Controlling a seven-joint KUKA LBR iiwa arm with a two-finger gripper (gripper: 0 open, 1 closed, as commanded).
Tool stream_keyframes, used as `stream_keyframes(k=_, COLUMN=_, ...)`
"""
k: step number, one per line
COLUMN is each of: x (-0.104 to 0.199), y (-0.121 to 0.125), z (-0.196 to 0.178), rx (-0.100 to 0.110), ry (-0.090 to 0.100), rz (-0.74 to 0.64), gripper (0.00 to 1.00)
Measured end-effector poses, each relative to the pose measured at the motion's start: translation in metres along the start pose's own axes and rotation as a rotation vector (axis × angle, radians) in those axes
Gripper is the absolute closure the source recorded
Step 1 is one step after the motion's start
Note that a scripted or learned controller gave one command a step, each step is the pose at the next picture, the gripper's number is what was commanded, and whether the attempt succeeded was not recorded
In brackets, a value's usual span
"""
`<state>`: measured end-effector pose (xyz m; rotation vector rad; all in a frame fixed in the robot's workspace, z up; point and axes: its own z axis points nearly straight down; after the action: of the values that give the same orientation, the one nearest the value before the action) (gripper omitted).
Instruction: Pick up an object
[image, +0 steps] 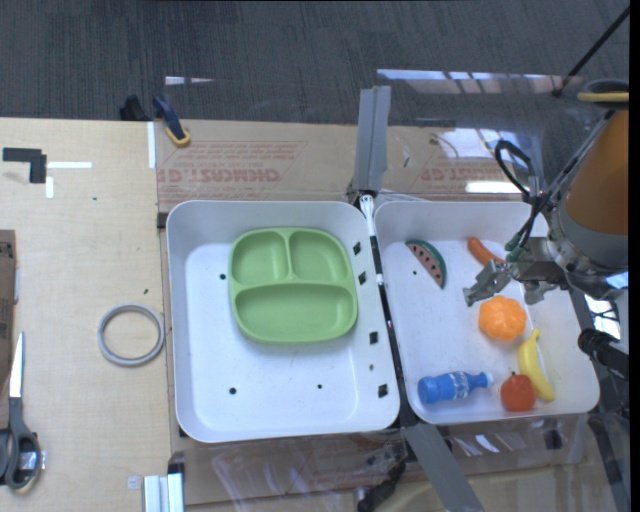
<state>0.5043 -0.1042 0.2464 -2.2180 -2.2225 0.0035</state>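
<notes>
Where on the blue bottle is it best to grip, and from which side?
Grip the blue bottle across its wider body, coming from above. It lies flat on its side, cap end pointing right, with free floor along both long sides of it for the claw.

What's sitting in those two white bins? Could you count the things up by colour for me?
Green: 1, the green divided plastic plate
Orange: 2, the round orange fruit and the small orange carrot
Red: 2, the red tomato and the red watermelon slice
Yellow: 1, the yellow banana
Blue: 1, the blue plastic bottle
Total: 7
</notes>
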Motion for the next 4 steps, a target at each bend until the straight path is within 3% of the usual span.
stream_keyframes(k=1, x=-0.090, y=-0.027, z=0.102, rx=0.000, ry=0.001, rz=0.004, gripper=0.00)
stream_keyframes(k=2, x=-0.103, y=0.071, z=0.156, rx=-0.001, ry=0.004, rz=-0.002, gripper=0.00)
stream_keyframes(k=3, x=-0.105, y=0.072, z=0.146, rx=-0.002, ry=0.002, rz=0.001, gripper=1.00)
stream_keyframes(k=4, x=-0.054, y=0.028, z=0.155, rx=-0.001, ry=0.001, rz=0.002, gripper=1.00)
